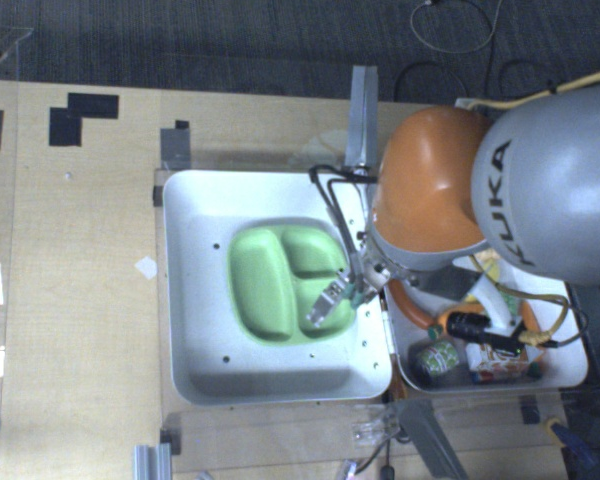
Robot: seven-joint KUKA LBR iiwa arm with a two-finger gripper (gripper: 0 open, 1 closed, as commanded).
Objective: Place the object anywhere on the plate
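Note:
A light green plate (270, 283) with three compartments lies in the left white bin (195, 268). My gripper (325, 306) hangs low over the plate's right side, above the lower right compartment near the rim. The grey and orange arm (460, 193) reaches in from the right and hides much of the right bin. I see no object between the gripper and the plate; the tip is small and partly blends with the green.
The right bin (570, 368) holds several items: a dark green round thing (438, 360), an orange curved piece (412, 308) and a colourful packet (500, 368). A metal post (362, 118) stands behind the bins. Bare bench lies to the left.

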